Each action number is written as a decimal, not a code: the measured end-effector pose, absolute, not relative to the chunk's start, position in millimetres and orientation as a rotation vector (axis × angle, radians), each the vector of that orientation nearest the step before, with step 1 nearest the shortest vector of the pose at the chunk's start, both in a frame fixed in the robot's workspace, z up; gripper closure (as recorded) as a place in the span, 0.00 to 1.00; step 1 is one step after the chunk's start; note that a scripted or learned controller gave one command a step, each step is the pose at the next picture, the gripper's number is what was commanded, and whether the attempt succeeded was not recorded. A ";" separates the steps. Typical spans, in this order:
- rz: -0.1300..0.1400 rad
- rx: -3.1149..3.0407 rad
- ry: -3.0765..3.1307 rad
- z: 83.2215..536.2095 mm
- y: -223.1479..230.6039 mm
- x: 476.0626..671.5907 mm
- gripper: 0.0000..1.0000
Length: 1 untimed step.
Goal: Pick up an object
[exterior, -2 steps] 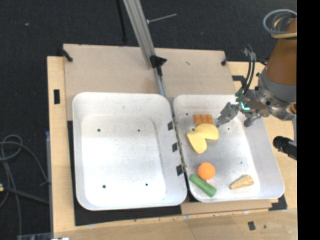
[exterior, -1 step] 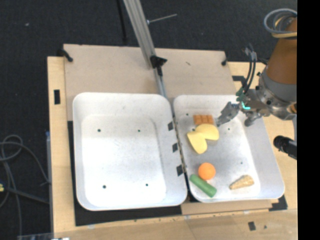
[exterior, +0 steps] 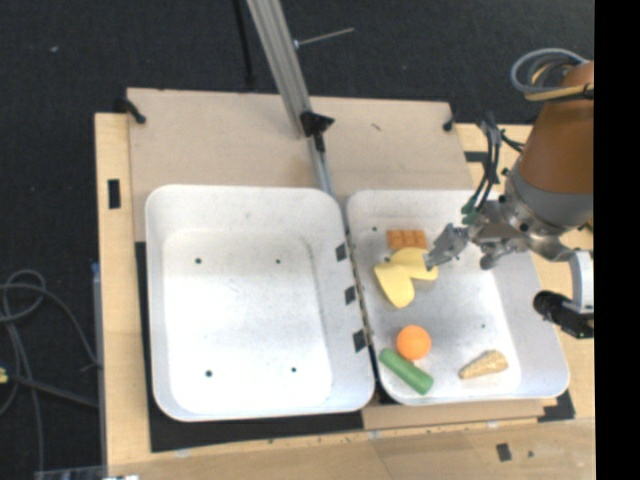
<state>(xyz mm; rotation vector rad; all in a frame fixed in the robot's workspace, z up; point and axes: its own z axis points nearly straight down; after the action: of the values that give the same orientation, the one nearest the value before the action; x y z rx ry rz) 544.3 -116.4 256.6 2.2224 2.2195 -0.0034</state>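
Reaching in from the right, the gripper (exterior: 440, 253) hangs over the right bin (exterior: 520, 368), its tip at the yellow pieces (exterior: 400, 278); its state cannot be told. Nearby lie a waffle piece (exterior: 406, 239), orange ball (exterior: 413, 343), green cylinder (exterior: 405, 371) and tan wedge (exterior: 483, 365).

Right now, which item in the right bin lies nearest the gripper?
The yellow piece; the gripper sits at its right edge, while the orange ball lies further off.

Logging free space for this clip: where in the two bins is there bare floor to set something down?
The left bin shows bare floor wall to wall. In the right bin, bare floor lies between the orange ball and the right wall. Crowded: its left half, with waffle piece, yellow pieces, green piece, and the gripper.
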 end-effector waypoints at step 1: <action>-0.005 2.224 2.220 214.4 -118.4 546.1 0.00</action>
<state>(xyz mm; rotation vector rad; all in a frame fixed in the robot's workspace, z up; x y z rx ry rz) 546.1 -118.4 214.4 2.2245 2.2200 -0.0046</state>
